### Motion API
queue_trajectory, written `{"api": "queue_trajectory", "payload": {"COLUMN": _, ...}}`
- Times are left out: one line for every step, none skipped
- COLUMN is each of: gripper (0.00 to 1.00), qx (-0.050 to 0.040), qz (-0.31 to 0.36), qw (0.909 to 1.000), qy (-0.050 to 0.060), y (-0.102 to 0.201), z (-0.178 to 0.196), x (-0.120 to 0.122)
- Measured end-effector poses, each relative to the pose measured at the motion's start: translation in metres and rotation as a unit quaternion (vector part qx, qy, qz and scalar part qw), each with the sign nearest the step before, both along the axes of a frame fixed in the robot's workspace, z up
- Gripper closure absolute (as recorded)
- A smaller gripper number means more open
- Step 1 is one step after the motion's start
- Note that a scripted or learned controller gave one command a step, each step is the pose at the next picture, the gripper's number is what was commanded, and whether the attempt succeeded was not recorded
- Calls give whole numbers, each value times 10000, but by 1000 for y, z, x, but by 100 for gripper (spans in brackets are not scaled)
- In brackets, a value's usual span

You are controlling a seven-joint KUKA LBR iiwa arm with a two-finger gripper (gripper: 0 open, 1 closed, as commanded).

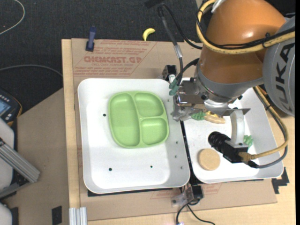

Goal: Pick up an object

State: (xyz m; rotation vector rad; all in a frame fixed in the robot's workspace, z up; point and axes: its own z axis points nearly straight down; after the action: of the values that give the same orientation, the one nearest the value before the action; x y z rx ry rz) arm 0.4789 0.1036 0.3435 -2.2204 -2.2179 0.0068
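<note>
In the right bin (267, 121) lies a flat round tan disc (209, 159) near the front left. A pale tan piece with green leafy ends (211, 117) lies further back, partly under the arm, and a small green bit (247, 140) shows to its right. My gripper (186, 106) hangs low over the right bin's left rim, beside the tan and green piece, with the big orange and grey wrist above it hiding much of the bin. No object can be seen in its grasp.
The left bin (93, 163) holds a light green divided plate (138, 119) with three compartments. Both bins rest on a brown board (112, 60). Beyond the board lie a blue clip (90, 39) and a small yellow thing (148, 32).
</note>
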Motion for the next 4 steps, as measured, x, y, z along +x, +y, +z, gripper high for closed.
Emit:
{"api": "queue_trajectory", "payload": {"gripper": 100, "qx": 3, "qz": 9, "qw": 10000, "qy": -29, "y": 0, "z": 12, "x": 1}}
{"api": "queue_trajectory", "payload": {"gripper": 100, "qx": 2, "qz": 12, "qw": 10000, "qy": -37, "y": 0, "z": 22, "x": 1}}
{"api": "queue_trajectory", "payload": {"gripper": 100, "qx": 1, "qz": 15, "qw": 10000, "qy": -47, "y": 1, "z": 33, "x": 2}}
{"api": "queue_trajectory", "payload": {"gripper": 100, "qx": -1, "qz": 18, "qw": 10000, "qy": -56, "y": 1, "z": 43, "x": 2}}
